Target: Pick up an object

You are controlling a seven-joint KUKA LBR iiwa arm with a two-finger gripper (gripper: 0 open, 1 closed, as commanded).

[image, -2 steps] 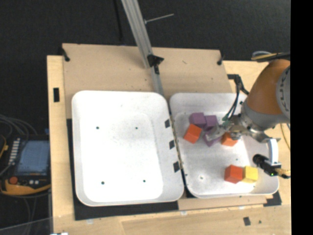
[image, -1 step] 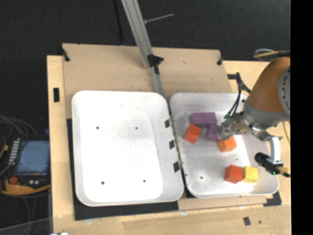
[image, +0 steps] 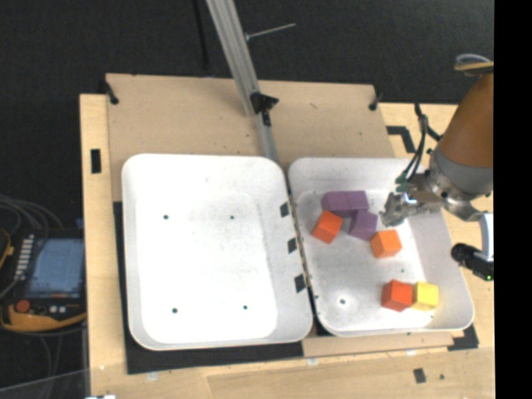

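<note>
Six blocks face you in the right bin (image: 432, 327), your end effector (image: 397, 209) poised just right of the purple block (image: 364, 224)

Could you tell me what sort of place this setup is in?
Probably a robotics lab: a plywood bench bearing two shallow white plastic bins, small coloured foam-like blocks, and a grey-and-orange robot arm.

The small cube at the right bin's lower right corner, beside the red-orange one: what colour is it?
Yellow; the small yellow cube shows clearly in the camera view.
</note>
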